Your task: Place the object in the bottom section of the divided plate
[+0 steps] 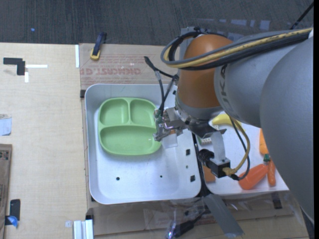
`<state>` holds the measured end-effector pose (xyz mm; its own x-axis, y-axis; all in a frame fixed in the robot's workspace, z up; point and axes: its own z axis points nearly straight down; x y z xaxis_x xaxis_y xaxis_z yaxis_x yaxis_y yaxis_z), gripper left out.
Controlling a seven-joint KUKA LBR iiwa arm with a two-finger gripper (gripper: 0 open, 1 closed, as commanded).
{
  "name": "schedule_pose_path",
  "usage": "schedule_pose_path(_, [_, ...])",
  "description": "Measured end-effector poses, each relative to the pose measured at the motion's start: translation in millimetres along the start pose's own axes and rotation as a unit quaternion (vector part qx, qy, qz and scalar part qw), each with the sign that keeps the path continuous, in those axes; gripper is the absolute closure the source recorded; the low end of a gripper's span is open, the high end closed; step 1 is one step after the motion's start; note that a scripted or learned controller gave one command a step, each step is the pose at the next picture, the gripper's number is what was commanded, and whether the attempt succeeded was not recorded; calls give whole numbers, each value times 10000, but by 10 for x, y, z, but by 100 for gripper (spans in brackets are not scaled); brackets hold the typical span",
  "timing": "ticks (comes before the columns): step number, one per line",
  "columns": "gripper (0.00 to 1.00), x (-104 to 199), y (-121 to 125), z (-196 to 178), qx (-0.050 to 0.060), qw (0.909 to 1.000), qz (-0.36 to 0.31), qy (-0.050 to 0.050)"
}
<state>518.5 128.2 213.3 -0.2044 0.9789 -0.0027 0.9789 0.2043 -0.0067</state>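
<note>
While the grey robot arm with its glossy orange band [202, 68] reaches in from the right, its two-finger metal gripper [164, 128] hangs at the right rim of the light green divided plastic plate [124, 138], probably so that a drop would land inside the plate. The plate lies flat in the upper left of the left shallow white bin [134, 183], which keeps it steady for a placement. It has two small sections at the top and one long, wide section at the bottom, all with smooth, rounded, moulded walls. A small pale, whitish block-like shape [170, 139] sits just under the gripper, beside the plate's right edge; whether this is the object to be placed, and whether it is gripped, is too unclear to tell, and so is whether the pincer is apart or together. In the right bin, partly hidden by the arm, lie a yellow curved piece like a banana [221, 119] and orange carrot-shaped toys [254, 176], smooth and plastic-looking. Black cables loop around the wrist
</note>
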Motion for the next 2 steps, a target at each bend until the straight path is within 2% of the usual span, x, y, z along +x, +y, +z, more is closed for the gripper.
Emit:
schedule_pose_path(1, [100, 645, 279, -120, -2, 9996, 296, -6])
schedule_pose_path(2, [0, 642, 280, -122, -5, 9996, 299, -7])
